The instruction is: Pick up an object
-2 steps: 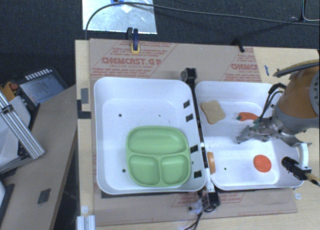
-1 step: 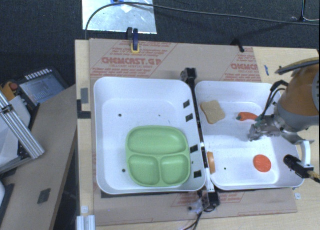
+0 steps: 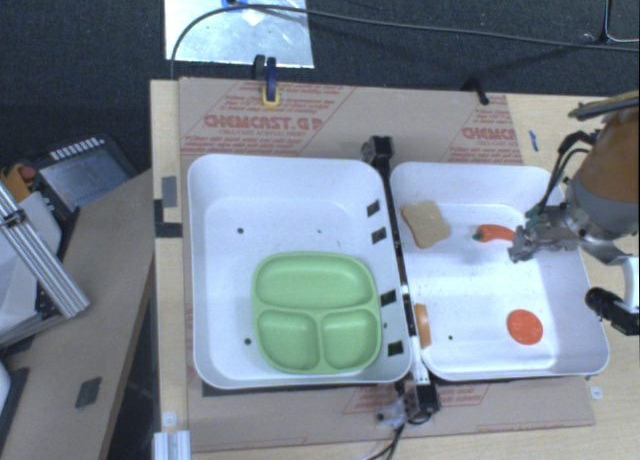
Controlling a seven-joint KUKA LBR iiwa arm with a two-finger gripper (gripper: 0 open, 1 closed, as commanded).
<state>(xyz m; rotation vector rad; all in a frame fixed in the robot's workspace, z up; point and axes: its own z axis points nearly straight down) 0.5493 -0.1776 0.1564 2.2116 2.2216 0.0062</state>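
In the right bin (image 3: 470, 358) lie a tan bread-like slice (image 3: 426, 223) at the back left, a small orange carrot-like piece (image 3: 493, 234) near the back middle, and a round orange-red disc (image 3: 524, 327) at the front right. Another orange piece (image 3: 423, 324) rests against the bin's left wall. My gripper (image 3: 526, 244) hangs low over the right side of this bin, just right of the carrot piece and touching or nearly touching its end. I see nothing held between its tips.
The left bin (image 3: 220, 248) holds a green three-compartment plate (image 3: 315, 310) at its front. A black divider strip (image 3: 392, 258) runs between the bins. Cables cross the dark floor at the back, and a clamp (image 3: 268, 81) sits on the cardboard's far edge.
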